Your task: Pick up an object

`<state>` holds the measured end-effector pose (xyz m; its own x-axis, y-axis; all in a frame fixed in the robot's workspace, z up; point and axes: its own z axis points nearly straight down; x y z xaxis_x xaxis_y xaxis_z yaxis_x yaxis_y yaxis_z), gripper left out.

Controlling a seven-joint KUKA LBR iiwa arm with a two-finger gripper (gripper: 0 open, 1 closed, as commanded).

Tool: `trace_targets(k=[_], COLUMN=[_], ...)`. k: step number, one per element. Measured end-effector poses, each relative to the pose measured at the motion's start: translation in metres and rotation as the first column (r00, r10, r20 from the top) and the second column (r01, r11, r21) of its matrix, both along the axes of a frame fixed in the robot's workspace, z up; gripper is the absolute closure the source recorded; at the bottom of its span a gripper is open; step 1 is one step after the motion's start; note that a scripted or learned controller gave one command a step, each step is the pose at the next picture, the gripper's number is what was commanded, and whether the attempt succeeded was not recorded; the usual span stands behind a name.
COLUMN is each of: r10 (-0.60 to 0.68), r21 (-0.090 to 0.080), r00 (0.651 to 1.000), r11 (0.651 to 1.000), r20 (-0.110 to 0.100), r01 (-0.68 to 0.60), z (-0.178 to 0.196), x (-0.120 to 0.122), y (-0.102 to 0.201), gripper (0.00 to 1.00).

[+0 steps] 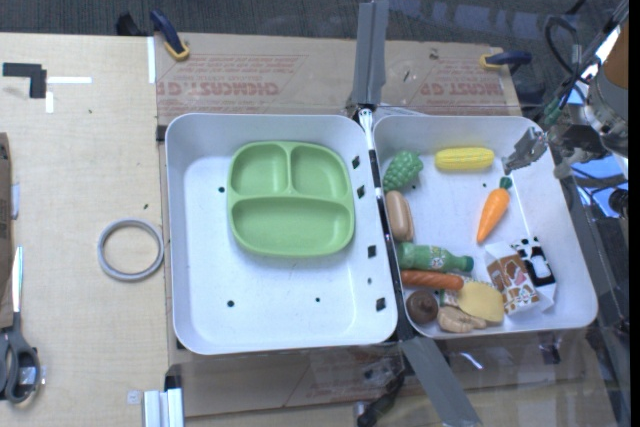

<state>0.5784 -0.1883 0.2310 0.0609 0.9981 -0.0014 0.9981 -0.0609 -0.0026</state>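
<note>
- Gripper (524,151): you find it at the right bin's (570,215) upper right rim; whether it is wide or narrow you cannot tell.
- Carrot (492,213): just below-left of your gripper, long axis steeply slanted, green tip up.
- Room: bare floor flanks the carrot; the corn (465,158) lies left.

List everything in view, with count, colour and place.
bins: 2, white, side by side on the bench
tray: 1, green, left bin
broccoli: 1, green, right bin, top left
corn: 1, yellow, right bin, top
carrot: 1, orange, right bin, right of centre
hot dog: 1, tan and red, right bin, left wall
bottle: 1, green, right bin, lower left
carton: 1, white and brown, right bin, lower right
tape ring: 1, grey, bench left
scissors: 1, grey, bench lower left
gripper: 1, grey, above the right bin's upper right
</note>
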Motion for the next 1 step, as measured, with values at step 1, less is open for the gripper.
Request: trace_targets(k=[1], r10=[0.031], r21=[0.008], r00=[1.000], r11=[0.999], r20=[0.000], r01=[-0.031], z=[-0.1401], x=[0.0171], y=[-0.0018], gripper=[0.00])
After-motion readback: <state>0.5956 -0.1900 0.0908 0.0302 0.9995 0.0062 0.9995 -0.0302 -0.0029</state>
